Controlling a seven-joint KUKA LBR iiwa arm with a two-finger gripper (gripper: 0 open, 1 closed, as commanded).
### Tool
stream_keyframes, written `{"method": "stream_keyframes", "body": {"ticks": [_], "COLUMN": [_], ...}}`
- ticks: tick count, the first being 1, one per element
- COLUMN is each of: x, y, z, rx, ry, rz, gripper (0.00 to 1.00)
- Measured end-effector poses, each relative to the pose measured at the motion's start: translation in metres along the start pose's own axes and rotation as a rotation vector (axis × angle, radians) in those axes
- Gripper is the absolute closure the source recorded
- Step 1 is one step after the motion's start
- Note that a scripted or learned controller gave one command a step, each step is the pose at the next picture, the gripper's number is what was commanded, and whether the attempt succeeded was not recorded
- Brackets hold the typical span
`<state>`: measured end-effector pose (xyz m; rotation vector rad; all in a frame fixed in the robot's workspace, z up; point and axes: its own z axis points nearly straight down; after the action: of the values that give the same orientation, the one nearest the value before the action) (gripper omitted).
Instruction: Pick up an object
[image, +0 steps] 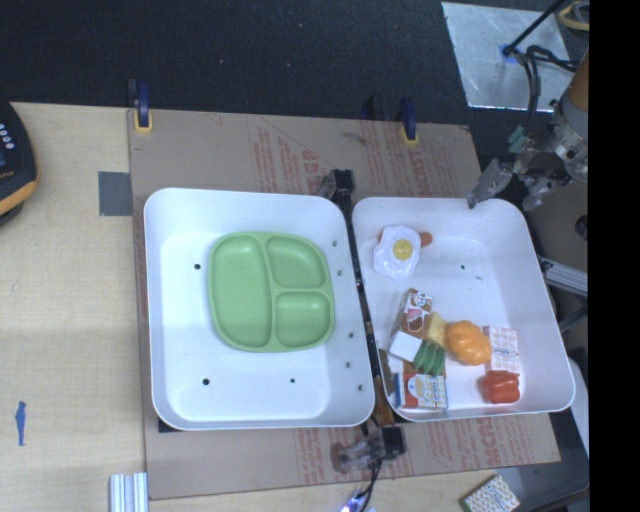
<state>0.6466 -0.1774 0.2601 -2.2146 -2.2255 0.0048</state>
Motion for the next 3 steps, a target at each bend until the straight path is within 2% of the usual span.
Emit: {"method": "stream_keyframes", "body": {"ticks": [1,2,3], "x": [0.038,0.032,0.059], "y": [-0.072,-0.122,-0.057], "z": [0.138,0.152,0.156], "rx": [0.014,-0.024,-0.018], "ry": [0.004,-0.002,-0.006], "rz": [0.001,-0.002,-0.003], "gripper": [0.0,0.0,0.0]}}
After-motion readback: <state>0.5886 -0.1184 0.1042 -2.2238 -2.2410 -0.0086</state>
